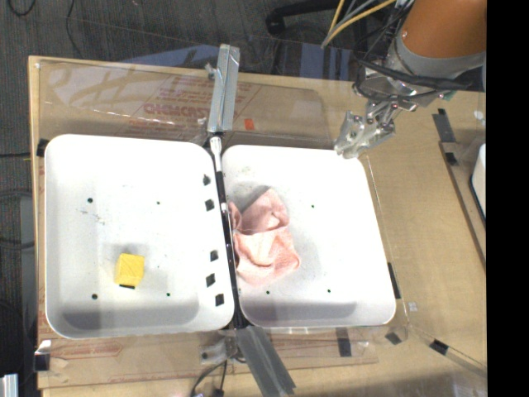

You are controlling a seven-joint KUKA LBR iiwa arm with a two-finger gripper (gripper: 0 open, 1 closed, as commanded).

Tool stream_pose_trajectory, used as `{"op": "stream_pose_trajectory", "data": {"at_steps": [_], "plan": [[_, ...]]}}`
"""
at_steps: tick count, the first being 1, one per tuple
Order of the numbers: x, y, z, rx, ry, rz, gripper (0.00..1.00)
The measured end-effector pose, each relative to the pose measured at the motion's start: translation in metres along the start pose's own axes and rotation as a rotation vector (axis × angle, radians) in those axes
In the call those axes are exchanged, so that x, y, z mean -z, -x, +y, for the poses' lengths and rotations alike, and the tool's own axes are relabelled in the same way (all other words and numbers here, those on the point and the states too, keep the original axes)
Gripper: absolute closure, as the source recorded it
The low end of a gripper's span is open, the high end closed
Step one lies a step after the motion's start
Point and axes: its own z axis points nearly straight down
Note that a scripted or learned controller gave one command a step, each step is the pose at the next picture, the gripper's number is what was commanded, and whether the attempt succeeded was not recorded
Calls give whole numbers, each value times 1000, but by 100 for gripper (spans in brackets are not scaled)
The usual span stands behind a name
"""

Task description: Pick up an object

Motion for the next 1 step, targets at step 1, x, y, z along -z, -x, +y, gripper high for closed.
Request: {"op": "stream_pose_trajectory", "data": {"at_steps": [1], "plan": [[11, 1, -4, 379, 0, -1, 100]]}}
